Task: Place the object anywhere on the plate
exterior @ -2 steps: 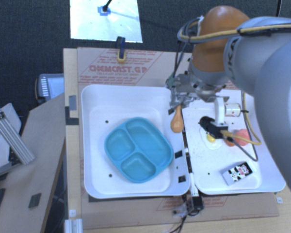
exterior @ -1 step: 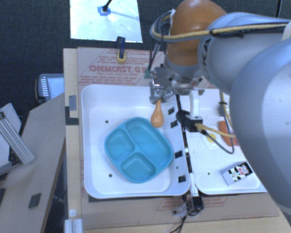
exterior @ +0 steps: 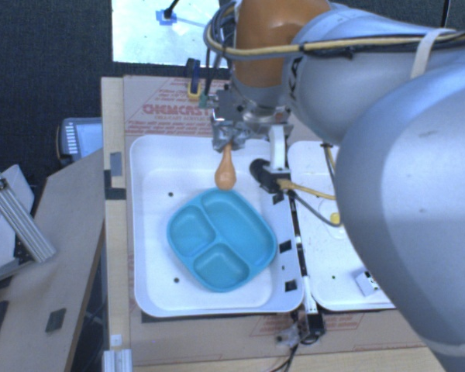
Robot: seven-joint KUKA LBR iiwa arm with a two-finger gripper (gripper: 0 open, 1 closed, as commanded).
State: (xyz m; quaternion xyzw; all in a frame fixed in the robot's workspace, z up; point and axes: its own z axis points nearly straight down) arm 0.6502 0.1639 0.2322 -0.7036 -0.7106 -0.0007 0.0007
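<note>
A blue plate [exterior: 221, 239] with three compartments lies in the left white bin [exterior: 151, 208]. An orange-tan, pear-shaped object [exterior: 225, 171] hangs upright just above the plate's far rim, its narrow neck pinched by my gripper [exterior: 227, 143]. The gripper is shut on that neck and sits over the back of the left bin. The grey arm with its orange band comes in from the right and covers much of the right bin.
The right white bin [exterior: 335, 285] holds a small white piece [exterior: 364, 282] near its front. A cardboard sheet [exterior: 167, 107] lies behind the bins. A metal rail [exterior: 15, 215] and wooden panel stand to the left.
</note>
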